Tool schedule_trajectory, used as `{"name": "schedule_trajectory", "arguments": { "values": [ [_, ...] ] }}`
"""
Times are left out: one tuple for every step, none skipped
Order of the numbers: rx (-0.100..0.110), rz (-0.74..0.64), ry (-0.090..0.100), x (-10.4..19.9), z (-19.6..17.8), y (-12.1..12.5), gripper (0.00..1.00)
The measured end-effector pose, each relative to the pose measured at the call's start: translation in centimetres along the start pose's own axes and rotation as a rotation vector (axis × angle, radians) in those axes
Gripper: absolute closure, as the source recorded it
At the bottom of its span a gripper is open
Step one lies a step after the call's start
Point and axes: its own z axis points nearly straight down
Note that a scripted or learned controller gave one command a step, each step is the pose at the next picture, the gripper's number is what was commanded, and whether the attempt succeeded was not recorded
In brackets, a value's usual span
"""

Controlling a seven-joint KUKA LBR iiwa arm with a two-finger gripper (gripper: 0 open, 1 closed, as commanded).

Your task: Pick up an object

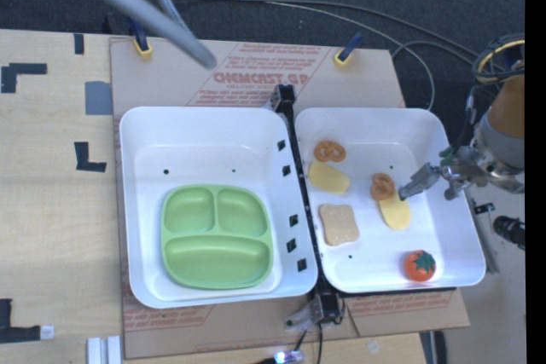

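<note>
Grey fingers [415, 183], whether apart or together I cannot tell, hover beside the small pretzel [383, 186] in the right bin [426, 128].

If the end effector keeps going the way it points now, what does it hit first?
Probably the small brown donut-like piece just ahead of the end effector, above the yellow slice. Its height over the right bin is unclear.

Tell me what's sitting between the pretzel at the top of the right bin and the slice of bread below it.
A pale yellow food piece lies between the pretzel and the bread slice, as the camera view shows.
</note>
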Motion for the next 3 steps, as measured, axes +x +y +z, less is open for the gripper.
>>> {"name": "schedule_trajectory", "arguments": {
  "values": [
    [-0.013, -0.005, -0.003, 0.1, -0.7, 0.3, 0.00],
    [-0.011, -0.004, -0.004, -0.1, 3.6, 0.7, 0.00],
    [-0.009, -0.005, -0.003, 0.8, 8.4, 0.9, 0.00]
  ]
}}
